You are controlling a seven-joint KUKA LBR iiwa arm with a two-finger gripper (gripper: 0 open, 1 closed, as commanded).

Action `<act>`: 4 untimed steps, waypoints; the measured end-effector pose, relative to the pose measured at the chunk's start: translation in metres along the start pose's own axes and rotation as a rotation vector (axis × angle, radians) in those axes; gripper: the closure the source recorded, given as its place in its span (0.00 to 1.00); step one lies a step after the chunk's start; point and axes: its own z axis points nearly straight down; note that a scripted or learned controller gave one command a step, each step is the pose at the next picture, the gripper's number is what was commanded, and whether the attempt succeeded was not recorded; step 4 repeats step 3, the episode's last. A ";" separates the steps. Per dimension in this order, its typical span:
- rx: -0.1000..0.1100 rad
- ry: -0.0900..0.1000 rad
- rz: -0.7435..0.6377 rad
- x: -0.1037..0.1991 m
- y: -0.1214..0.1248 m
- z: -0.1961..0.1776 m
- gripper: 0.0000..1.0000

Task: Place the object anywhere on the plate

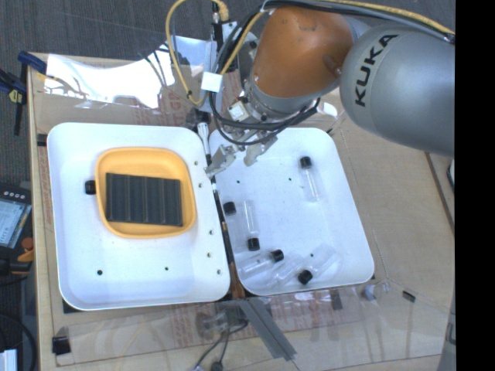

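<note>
A yellow plate lies in the left bin, and a dark ridged rectangular block rests on it. Several clear vials with black caps lie in the right bin: one at the upper right, one in the middle, and a cluster by the front edge. My gripper hangs over the right bin's upper left corner, close to the wall between the bins. It is open, with nothing between its fingers.
A small black piece sits in the left bin just left of the plate. Yellow and black cables loop behind the bins. The arm's big orange and grey body hangs over the right bin's back edge.
</note>
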 end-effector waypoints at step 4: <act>-0.006 -0.003 -0.971 -0.085 -0.003 0.002 0.00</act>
